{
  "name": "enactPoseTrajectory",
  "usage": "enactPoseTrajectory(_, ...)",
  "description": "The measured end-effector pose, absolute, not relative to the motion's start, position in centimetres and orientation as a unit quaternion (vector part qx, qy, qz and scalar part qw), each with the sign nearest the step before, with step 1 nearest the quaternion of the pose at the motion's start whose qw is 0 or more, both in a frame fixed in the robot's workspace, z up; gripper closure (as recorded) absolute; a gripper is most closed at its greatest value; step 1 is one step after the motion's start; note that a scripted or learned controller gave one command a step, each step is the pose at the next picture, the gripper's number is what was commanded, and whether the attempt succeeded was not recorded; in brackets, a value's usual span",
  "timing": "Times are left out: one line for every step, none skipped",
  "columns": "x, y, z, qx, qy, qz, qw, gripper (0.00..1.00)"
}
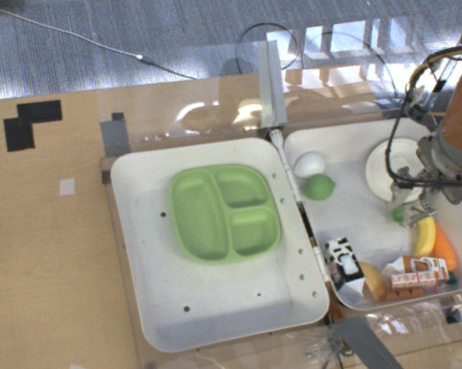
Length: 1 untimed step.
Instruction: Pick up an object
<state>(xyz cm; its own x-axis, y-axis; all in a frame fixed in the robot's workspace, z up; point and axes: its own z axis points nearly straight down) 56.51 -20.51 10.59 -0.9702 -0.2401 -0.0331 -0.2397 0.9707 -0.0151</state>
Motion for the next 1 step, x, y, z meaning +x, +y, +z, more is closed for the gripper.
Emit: enactPoseTrajectory(65.08,-15.25,21.95,-0.101,0.995,-0.0016,0.011,1.00)
